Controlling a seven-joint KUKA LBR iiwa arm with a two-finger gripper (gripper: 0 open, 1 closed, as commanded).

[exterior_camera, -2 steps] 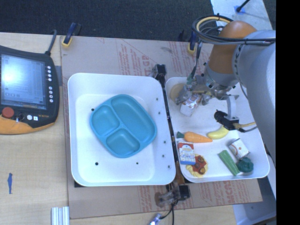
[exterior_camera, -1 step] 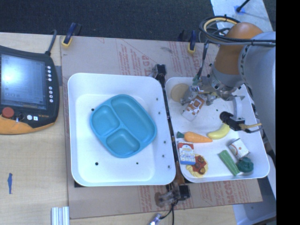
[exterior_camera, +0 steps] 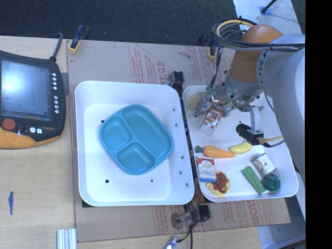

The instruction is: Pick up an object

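The grey arm [exterior_camera: 282, 71] reaches in from the right, wrist [exterior_camera: 243, 82] bent down, jaws held low.

Left bin [exterior_camera: 82, 139]: blue divided plate [exterior_camera: 136, 138] sits mid-floor. Bare white floor all round it, widest along the near edge.

Right bin [exterior_camera: 234, 166]: arm [exterior_camera: 257, 61] overhangs the far half. Near half is crowded: carrot [exterior_camera: 218, 152], banana [exterior_camera: 240, 148], red-and-white carton [exterior_camera: 206, 168] and green block [exterior_camera: 252, 179] lie close, gaps narrow. Small bare patch between carrot and brown carton [exterior_camera: 211, 119].

The bins' inner walls stand side by side, a ridge between.
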